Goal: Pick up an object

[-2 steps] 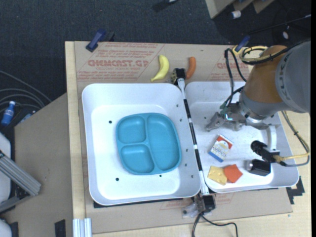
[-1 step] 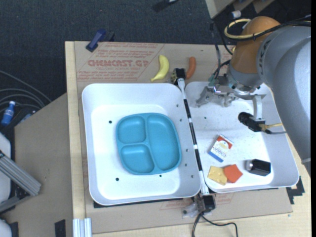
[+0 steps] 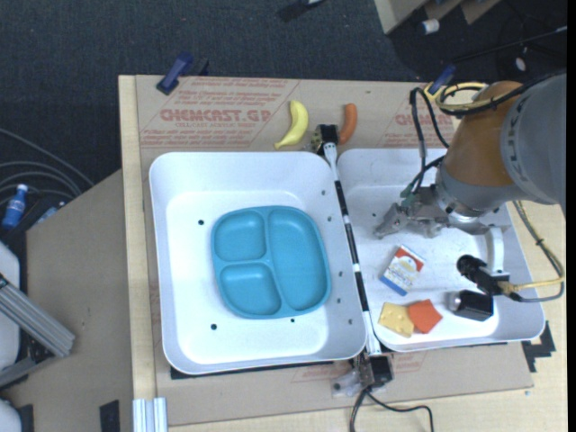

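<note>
The right bin (image 3: 378,174) holds three small things near its front. A white, blue and red box (image 3: 402,269) lies in the middle. A yellow wedge (image 3: 394,319) and an orange piece (image 3: 425,315) sit side by side at the front wall. My gripper (image 3: 402,219) hangs low over the right bin, just behind the box and apart from it. Nothing shows between its tips. The grey arm with its orange band (image 3: 481,142) comes in from the right above it.
The left bin (image 3: 180,187) carries a blue divided plate (image 3: 268,261). A yellow banana (image 3: 292,124) and an orange carrot-like piece (image 3: 347,122) lie on the bench behind the bins. A blue clip (image 3: 174,75) sits at the bench's far left corner.
</note>
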`<action>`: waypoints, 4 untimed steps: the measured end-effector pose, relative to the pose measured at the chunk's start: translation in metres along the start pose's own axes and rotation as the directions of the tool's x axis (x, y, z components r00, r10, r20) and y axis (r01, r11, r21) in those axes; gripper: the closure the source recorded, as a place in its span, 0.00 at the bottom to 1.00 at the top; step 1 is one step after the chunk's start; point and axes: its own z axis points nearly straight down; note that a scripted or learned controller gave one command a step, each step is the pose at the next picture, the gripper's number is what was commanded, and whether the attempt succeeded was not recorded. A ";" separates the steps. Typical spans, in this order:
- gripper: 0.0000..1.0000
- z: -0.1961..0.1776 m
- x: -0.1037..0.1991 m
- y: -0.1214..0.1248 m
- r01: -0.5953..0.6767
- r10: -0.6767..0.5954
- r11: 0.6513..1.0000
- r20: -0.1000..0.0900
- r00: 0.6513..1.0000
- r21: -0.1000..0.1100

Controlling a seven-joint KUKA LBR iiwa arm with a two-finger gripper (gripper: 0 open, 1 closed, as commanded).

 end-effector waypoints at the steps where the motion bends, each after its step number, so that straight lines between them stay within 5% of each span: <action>1: 1.00 -0.010 0.001 0.001 0.000 0.000 1.000 0.000 1.000 -0.003; 2: 0.00 -0.010 0.001 0.001 0.000 0.000 1.000 -0.001 1.000 -0.002; 3: 0.00 0.000 0.015 0.032 0.002 -0.002 1.000 0.000 1.000 -0.004; 4: 0.00 0.000 0.017 -0.027 0.001 -0.001 1.000 -0.001 1.000 0.000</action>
